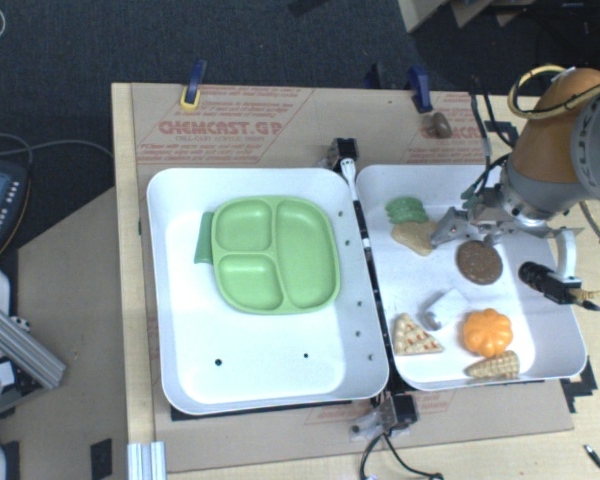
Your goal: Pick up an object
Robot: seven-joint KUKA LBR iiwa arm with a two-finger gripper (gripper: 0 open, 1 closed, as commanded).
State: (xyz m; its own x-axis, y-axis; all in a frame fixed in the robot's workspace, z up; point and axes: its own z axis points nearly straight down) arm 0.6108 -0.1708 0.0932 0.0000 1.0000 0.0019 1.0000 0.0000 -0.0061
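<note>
The right bin (570,343) holds several small objects. A brown round disc (478,262) lies near its middle, with a tan piece (414,237) and a green piece (407,209) to its left. Toward the front sit an orange pumpkin (487,332), a pizza slice (416,337), a yellow ribbed cone (493,367) and a small grey-white block (444,307). My gripper (470,232) hangs open just behind the brown disc, its fingers spread to either side, with nothing between them.
The left bin (180,268) carries a green divided plate (276,254) over a green card. The arm's grey body and orange band (565,108) reach in from the right, and a black cable end (545,282) hangs over the right bin.
</note>
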